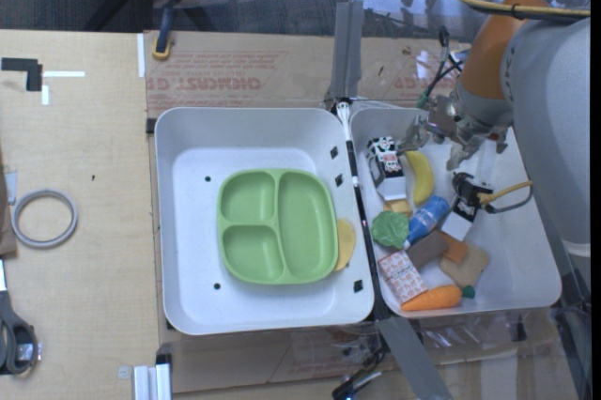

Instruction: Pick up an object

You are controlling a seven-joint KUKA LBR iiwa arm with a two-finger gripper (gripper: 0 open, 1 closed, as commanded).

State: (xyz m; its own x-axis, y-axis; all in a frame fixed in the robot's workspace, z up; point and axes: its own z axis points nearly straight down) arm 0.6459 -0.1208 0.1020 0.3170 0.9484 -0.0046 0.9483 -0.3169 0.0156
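Gripper [457, 147] at right of frame, over right bin [526, 276], above banana [420, 176]; finger state impossible to tell.

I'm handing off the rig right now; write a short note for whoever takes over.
Gripper: over the back of the right white bin, nothing visibly between its fingers; finger state unclear.
Right bin holds the pile: yellow banana, black-and-white cow-print carton, green leafy toy, blue bottle, orange carrot, red-and-white packet.
Left white bin: green divided plate.
Done: nothing picked yet.
Left: grasp and lift one object.
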